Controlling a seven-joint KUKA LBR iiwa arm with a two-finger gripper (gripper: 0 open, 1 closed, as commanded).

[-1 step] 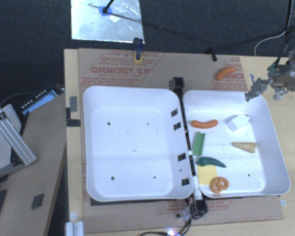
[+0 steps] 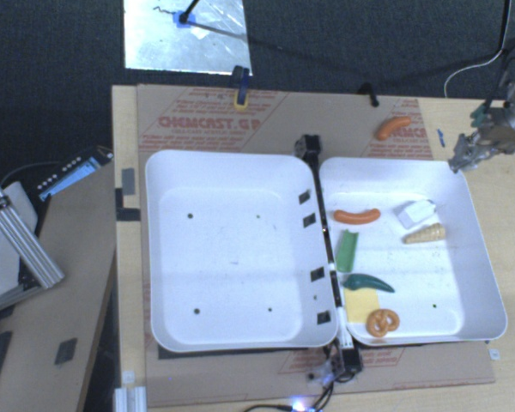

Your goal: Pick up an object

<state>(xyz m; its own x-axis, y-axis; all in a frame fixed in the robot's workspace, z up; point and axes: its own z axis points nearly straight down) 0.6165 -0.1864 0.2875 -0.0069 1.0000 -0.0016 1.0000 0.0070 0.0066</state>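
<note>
1. Above right bin (image 2: 476,230) corner: jaws (image 2: 463,157) hovering, aperture impossible to tell, holding nothing visibly.
2. Lying mid-bin: sausage (image 2: 357,216), cone (image 2: 424,233).
3. Risking a miss: descending onto the rim.

The bench (image 2: 266,110) carries two white bins: the right bin (image 2: 472,256) lies just below-left of the gripper (image 2: 463,157), the left bin (image 2: 232,247) farther left. A sausage (image 2: 393,128) lies on the board, left of the gripper.

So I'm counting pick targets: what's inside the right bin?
Right bin holds a sausage, white block, cone, green strip, dark green pepper, yellow slice and pretzel.
</note>
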